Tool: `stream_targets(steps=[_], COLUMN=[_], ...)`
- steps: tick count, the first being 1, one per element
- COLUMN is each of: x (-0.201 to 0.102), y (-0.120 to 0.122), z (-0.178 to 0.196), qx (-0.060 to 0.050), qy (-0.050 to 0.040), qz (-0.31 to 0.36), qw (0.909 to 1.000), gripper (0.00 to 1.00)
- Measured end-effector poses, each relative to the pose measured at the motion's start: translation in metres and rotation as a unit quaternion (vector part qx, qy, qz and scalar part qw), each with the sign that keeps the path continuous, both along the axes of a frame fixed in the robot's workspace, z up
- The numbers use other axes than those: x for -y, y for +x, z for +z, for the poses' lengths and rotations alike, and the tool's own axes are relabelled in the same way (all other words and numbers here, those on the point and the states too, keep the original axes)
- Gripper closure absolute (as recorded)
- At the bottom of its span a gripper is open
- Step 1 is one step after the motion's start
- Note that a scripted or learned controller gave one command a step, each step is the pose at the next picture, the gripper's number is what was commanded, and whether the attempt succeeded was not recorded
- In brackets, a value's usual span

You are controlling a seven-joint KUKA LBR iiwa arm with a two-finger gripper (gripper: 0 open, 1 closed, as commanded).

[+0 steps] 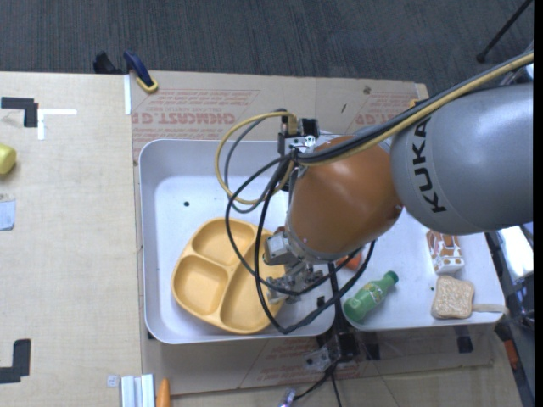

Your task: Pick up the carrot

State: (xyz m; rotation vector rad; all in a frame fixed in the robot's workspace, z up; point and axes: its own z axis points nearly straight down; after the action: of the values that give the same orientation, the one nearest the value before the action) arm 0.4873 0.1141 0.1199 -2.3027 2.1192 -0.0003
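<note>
Reaching in from the right, the grey KUKA arm (pixel 462 164) hangs over the seam between two white bins, its orange band (pixel 344 197) masking much of the scene below. On the far left, a small yellow object (pixel 6 159) sits on the tabletop (pixel 68 270), well apart from the bins. The left bin (pixel 161 227) holds a yellow divided tray (pixel 204 278) lying flat against its near wall, three compartments visible. Black and yellow cables (pixel 246 176) loop down from the wrist across the tray's right side. The gripper (pixel 288 278) hovers at the tray's right edge, near the bins' dividing wall; whether its jaws are spread or closed cannot be told, as the wrist and cables hide them. Just right of it, a thin orange sliver, probably the carrot (pixel 349 262), peeks out beneath the orange band, in the right bin near the divider; its long axis seems to run up to the right, though so little shows that the pointed end cannot be made out. Just beside it lies a green bottle (pixel 370 297), tilted, cap toward the upper right. Further right rest a printed packet (pixel 445 253) and a slice of toast (pixel 452 298).
</note>
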Motion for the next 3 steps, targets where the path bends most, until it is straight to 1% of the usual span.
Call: stream_targets(steps=[2, 3], x=[-0.002, -0.041], y=[0.003, 0.010], z=[0.017, -0.026], qx=[0.002, 0.003], qy=[0.0049, -0.0161], qz=[-0.007, 0.185], qw=[1.0000, 0.9825], gripper=[1.00, 1.00])
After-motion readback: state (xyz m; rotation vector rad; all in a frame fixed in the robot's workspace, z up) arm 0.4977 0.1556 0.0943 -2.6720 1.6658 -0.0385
